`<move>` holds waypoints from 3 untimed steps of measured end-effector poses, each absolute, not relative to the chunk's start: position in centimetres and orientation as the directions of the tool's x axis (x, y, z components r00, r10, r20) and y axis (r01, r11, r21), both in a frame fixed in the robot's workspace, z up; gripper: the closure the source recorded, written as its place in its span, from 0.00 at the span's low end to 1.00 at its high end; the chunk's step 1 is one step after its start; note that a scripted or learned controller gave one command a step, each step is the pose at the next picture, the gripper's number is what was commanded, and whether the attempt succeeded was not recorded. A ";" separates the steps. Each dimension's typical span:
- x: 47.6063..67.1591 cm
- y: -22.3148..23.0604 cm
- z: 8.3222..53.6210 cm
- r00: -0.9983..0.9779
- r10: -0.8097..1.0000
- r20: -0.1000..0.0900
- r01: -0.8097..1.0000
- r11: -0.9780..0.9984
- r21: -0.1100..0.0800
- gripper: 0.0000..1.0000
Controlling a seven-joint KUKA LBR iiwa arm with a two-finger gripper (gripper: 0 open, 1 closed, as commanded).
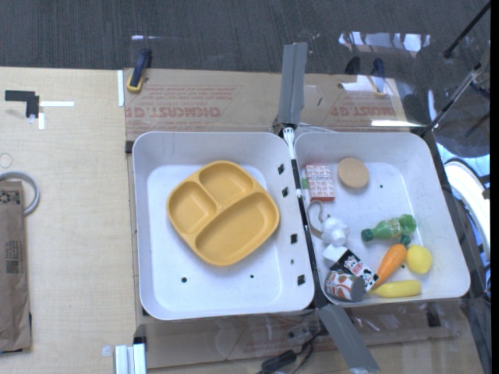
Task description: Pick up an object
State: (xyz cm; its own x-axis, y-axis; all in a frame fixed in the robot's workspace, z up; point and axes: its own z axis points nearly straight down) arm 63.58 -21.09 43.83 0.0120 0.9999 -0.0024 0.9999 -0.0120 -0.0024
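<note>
Two shallow white bins sit side by side, smooth plastic with rounded corners. The left bin [148, 232] holds one plate [222, 213]: matte yellow-orange, rounded, moulded into three compartments, lying flat near the middle with bare white floor all round it.

The right bin [433, 178] holds everything else that could be picked up, mostly crowded toward its near half. At the far side lie one small red-and-white box [320, 182] and, just beside it, one flat tan disc [353, 173]. Nearer the middle lies one glossy green bottle [390, 228] on its side. Below it are one orange carrot [392, 262], tapered and slanting, one round yellow lemon [419, 259] close to its right, and one long yellow banana [398, 289] at the near wall, which the carrot's tip looks to touch. By the left wall sit one lumpy white piece [334, 228], one white block [334, 253], and one cup-like thing [343, 280] printed in red, black and white. These three press together, and I can't make out where one ends or what the print shows. A thin pale loop [315, 216] curls beside them; its material is unclear.

Behind the bins lies brown cardboard [203, 104] with red lettering. One grey bar [292, 84] stands at the seam between the bins. At the far left, a brown paper bag [12, 263] is cut off by the edge.
</note>
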 end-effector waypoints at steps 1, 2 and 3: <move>63.6 -21.1 43.8 0.011 1.000 -0.002 1.000 -0.011 -0.002 0.00; 65.9 -19.8 27.5 -0.066 0.998 -0.001 0.998 0.066 -0.003 0.00; 65.9 -15.2 11.4 -0.017 1.000 -0.001 1.000 0.017 -0.002 0.00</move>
